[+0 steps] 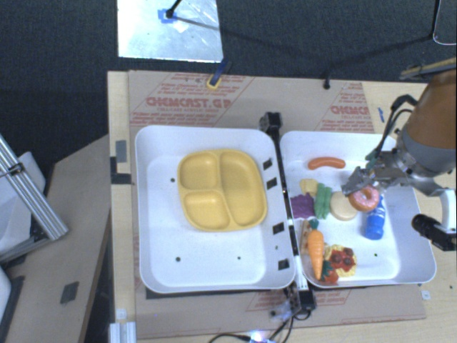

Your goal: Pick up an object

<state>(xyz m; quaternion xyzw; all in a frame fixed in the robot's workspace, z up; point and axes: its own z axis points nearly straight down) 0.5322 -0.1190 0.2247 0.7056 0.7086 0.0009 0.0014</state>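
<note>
Donut (366, 199) in right bin (410, 266) was targeted; hand (360, 183) hovered just above, finger state undeterminable; straight, centred descent was advised.

Even overhead light, slightly soft focus.

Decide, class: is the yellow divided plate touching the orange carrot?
Apart. The camera view shows the yellow plate in the left bin and the carrot in the right bin, with the bins' rims between them.
</note>
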